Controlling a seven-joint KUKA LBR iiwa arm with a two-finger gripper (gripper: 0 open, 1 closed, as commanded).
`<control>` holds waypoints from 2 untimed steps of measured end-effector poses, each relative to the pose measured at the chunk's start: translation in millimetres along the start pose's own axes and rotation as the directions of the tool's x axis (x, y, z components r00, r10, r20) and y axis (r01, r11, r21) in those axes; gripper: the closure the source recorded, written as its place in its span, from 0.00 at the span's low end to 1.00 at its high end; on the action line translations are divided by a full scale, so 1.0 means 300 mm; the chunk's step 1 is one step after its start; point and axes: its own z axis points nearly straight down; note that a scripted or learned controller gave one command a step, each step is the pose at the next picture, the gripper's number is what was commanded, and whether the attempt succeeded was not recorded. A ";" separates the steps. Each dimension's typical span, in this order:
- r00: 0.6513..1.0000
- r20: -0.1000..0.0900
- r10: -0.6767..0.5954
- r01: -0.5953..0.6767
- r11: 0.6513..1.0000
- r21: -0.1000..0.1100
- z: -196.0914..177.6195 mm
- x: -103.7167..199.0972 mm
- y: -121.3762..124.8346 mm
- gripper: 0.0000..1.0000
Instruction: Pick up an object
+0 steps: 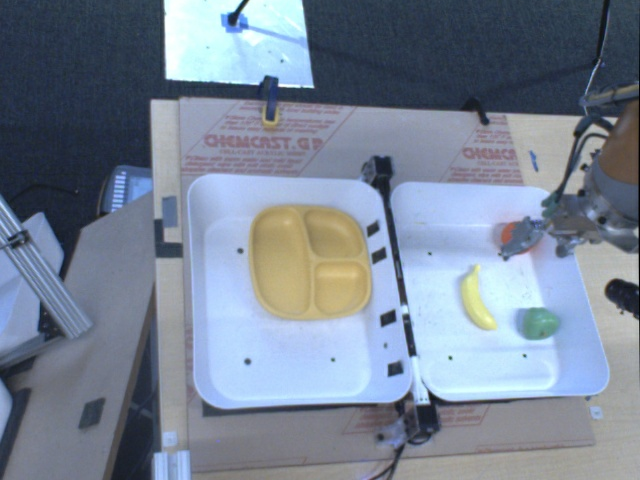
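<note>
- On the far left, a grey metal bar (40, 278) slants down beside the wooden bench (165, 168).
- At the top, a shiny silver sheet (238, 28) lies on the dark floor.
- A yellow clip (270, 103) sits at the top edge of the cardboard sheet (300, 138), which has red letters on it.
- The left bin (215, 368) is white and shallow. A yellow plate (308, 261) lies in its middle. The plate has three parts: one long part on the left and two smaller parts on the right.
- A black strip with clips (392, 288) runs between the two bins, which sit side by side.
- The right bin (500, 373) is white too.
- A banana (477, 298) lies in the right bin, near its middle. It is yellow, small and bent, and its tip points up toward the far wall.
- An orange-red thing (510, 234) is near the far wall of the right bin, above the banana. It sits right at the tips of the gripper (522, 240). It is small and partly hidden, so I cannot tell what it is.
- I cannot tell if the gripper is squeezing the orange-red thing or is just beside it.
- A green round thing (539, 323) lies to the right of the banana, near the right wall. It looks like a small apple.
- The arm (610, 183) comes in from the right, over the edge of the right bin. It is grey with an orange part at the top.
</note>
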 end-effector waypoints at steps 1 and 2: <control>1.000 0.002 -0.003 0.003 1.000 -0.011 -0.021 0.001 0.009 0.00; 1.000 0.001 -0.004 0.004 1.000 -0.008 0.128 0.025 0.018 0.00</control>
